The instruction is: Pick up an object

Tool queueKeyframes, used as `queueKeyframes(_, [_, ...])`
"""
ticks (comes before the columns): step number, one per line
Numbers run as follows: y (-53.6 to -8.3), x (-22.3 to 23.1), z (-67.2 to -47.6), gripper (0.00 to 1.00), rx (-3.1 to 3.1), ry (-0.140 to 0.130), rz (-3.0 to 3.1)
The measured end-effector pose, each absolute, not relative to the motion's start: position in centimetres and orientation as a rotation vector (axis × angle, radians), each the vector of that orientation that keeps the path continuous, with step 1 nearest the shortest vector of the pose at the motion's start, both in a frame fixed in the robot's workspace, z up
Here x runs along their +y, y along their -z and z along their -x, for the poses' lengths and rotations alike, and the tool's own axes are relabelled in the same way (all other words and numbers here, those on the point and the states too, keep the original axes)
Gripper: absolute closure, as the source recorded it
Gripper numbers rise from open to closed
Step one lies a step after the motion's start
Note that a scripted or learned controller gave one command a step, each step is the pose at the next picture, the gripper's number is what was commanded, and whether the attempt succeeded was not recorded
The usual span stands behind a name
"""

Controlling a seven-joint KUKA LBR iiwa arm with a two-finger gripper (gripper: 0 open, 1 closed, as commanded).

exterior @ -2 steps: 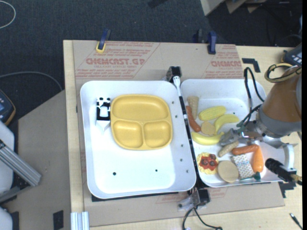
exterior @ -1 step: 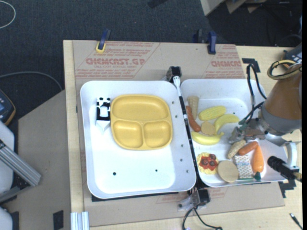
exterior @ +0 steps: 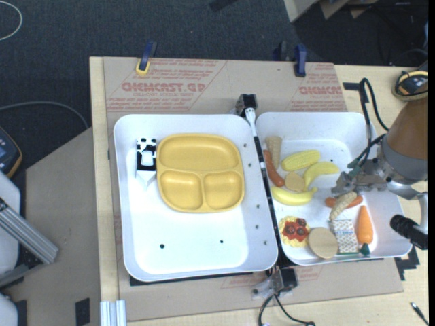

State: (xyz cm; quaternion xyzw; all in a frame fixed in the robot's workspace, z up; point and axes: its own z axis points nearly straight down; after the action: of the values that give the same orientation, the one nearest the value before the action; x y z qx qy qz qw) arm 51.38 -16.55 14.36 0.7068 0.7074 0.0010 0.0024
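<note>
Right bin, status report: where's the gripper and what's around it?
Gripper low in the right bin, nothing seen held. Carrot and bananas lie close by. Yellow tray sits in the left bin.

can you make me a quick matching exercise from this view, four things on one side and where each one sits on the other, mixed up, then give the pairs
Things:
1. yellow divided plate
2. carrot
3. corn cob
4. pizza slice

Places:
A. right bin, near its front right corner
B. left bin, toward the back
C. right bin, front left, beside the divider between the bins
D. right bin, toward the back, above the bananas

Pairs: 1-B, 2-A, 3-D, 4-C
</note>
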Motion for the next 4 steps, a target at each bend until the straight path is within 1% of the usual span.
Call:
queueKeyframes(1, [-20.1,-17.3,-50.9,1.00,2.216,-0.004,-2.216])
queueKeyframes(2, [-22.7,-17.3,-51.0,1.00,2.219,-0.003,-2.216])
queueKeyframes(3, [-21.7,-13.8,-55.7,1.00,2.226,-0.005,-2.212])
queueKeyframes(4, [-22.2,-10.4,-60.9,1.00,2.225,-0.006,-2.211])
